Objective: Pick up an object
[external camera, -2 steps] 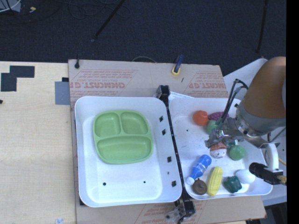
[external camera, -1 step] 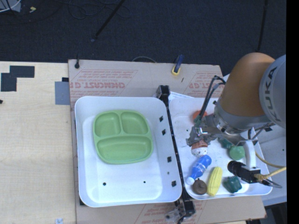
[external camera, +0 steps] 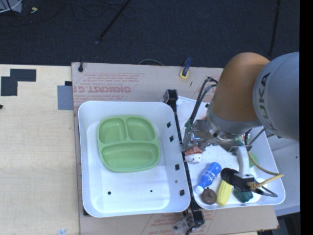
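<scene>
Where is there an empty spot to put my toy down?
The left bin has bare floor below the green plate, along its near edge, and a thin strip between the plate and the other bin. The right bin is crowded: blue bottle, yellow corn, brown disc, and the arm over it.

A dark carpeted floor (external camera: 146, 23) filled the far part of the view, with thin cables (external camera: 14, 4) trailing in its left corner and a slim black rod (external camera: 115, 17) lying at a slant. Nearer spread the pale wooden tabletop (external camera: 34, 170), marked by a black angular patch (external camera: 22, 75) and a grey rectangular patch (external camera: 64, 97). A brown cardboard sheet (external camera: 122, 82) with red printing lay flat on it, a blue-and-yellow clamp (external camera: 185, 68) at its far edge. The light was even.
</scene>
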Controlling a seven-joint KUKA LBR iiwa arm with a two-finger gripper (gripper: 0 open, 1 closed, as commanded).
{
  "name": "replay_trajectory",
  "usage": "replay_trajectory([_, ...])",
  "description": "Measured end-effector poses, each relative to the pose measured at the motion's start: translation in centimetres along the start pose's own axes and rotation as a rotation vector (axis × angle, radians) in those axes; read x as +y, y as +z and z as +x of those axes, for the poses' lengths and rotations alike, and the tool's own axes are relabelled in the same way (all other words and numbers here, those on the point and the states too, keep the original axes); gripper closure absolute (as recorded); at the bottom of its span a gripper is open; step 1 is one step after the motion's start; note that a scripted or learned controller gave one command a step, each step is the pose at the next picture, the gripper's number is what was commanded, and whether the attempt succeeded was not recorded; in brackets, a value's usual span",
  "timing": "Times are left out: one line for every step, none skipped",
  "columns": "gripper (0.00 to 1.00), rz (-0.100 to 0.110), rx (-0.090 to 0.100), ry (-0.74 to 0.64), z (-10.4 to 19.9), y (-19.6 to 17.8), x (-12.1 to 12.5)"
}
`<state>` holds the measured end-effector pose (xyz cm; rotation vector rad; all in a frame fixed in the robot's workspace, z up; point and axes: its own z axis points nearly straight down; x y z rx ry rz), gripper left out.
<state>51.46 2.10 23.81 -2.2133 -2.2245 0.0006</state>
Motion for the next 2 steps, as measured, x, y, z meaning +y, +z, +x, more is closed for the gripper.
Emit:
replay_trajectory([1.0,0.0,-0.001,0.0,5.33,0.92,1.48])
replay_trajectory([1.0,0.003,-0.003,0.005,5.49,1.78,0.49])
